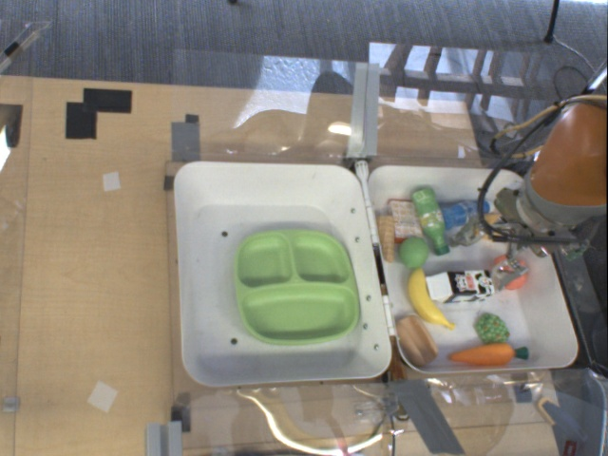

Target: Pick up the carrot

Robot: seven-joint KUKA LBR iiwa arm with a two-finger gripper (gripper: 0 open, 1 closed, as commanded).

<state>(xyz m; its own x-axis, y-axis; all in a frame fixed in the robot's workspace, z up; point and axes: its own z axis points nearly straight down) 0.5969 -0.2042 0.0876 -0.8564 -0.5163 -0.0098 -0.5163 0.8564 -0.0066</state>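
Orange carrot (486,354) lies lengthwise left-right at frame bottom right, directly below the gripper (514,266); its grip state is unclear.

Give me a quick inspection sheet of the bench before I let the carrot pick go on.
Surface: wooden bench bearing two white bins.
Job's things: carrot lying flat at the right bin's front edge.
Clutter: banana, green ball, green bottle, small carton, green tray in the left bin.
Hand: hand over the right bin's far side, apart from the carrot.
Cables: dark cables behind the arm.
Surroundings: grey carpet.
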